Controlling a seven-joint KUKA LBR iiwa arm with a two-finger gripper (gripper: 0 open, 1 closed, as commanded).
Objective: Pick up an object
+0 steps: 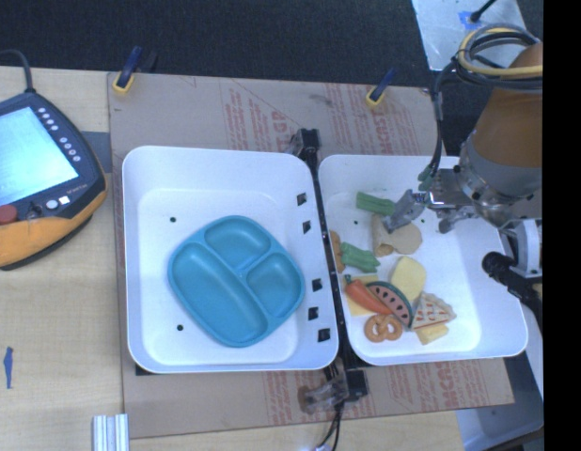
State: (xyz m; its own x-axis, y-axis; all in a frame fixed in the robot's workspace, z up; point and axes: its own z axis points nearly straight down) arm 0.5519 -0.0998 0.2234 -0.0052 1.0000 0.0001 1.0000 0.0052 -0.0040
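Observation:
The right bin (493, 341) holds several toy foods: a green bean pod (371, 201), a tan round piece (403, 241), a second green piece (358, 257), a yellow wedge (409, 275), a watermelon slice (392, 301), an orange-red carrot (364, 296), a pretzel (383, 328) and a pizza slice (432, 313). My gripper (403, 212) reaches in from the right and hangs over the bin's upper middle. It is just right of the bean pod and above the tan piece. Nothing is visibly held in it.
The left bin (145, 177) holds a blue divided plate (236, 278). A teach pendant (32, 172) lies on the bench at far left. Clamps (128, 71) (380, 90) pin the cardboard at the back. The arm's body (502, 148) covers the right bin's far right corner.

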